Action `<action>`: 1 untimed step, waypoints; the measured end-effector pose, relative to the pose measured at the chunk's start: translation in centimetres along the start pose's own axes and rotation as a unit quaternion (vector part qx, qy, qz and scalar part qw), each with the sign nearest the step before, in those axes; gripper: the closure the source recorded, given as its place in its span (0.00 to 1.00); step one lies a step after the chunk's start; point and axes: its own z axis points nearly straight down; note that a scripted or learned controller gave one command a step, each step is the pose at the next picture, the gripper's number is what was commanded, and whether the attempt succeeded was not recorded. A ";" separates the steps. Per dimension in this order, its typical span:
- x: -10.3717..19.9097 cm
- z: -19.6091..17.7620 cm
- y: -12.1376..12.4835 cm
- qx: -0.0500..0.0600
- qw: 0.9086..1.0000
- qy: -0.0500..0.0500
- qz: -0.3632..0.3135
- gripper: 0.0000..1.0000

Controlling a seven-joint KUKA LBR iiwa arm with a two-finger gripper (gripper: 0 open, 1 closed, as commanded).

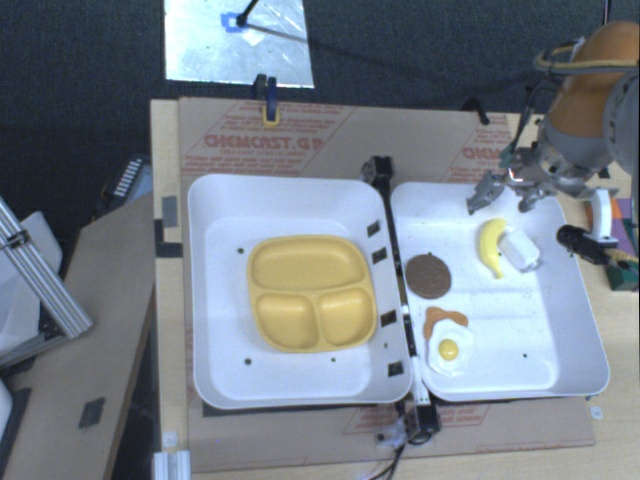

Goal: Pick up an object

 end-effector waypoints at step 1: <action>-0.5 4.2 -0.1 0.000 1.000 0.000 0.001 0.00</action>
